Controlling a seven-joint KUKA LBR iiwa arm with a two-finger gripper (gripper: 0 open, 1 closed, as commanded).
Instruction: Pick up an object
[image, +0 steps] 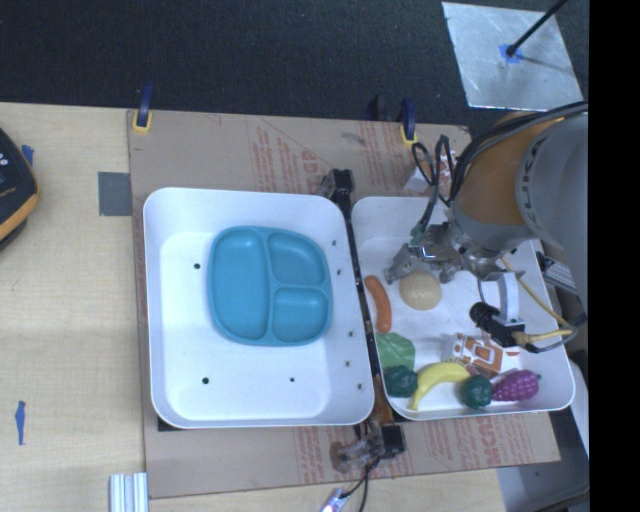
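Counter (70, 300): pale wood, with a brown cardboard sheet (250, 150) laid over its middle and two shallow white bins side by side on the sheet.
Left bin (180, 400): holds a blue divided plate (270, 285) lying flat, slightly toward the bin's far side.
Right bin (385, 215): holds a cluster of toy foods, mostly along its near edge.
Arm (530, 190): grey with an orange band, reaching in over the right bin's far right corner.
Gripper (425, 262): low over the middle of the right bin, just above a round beige ball (420, 292); whether the jaws are spread or closed, I cannot tell, and nothing shows between them.
Sausage (378, 302): orange-red, lying along the right bin's left wall.
Green leaf piece (395, 350): just near of the sausage, with a dark green ball (401, 380) touching its near side.
Banana (438, 380): yellow, curved, at the near edge.
Near right corner: a second dark green piece (476, 392), purple grapes (515, 384) and a small orange-and-white packet (478, 352) behind them.
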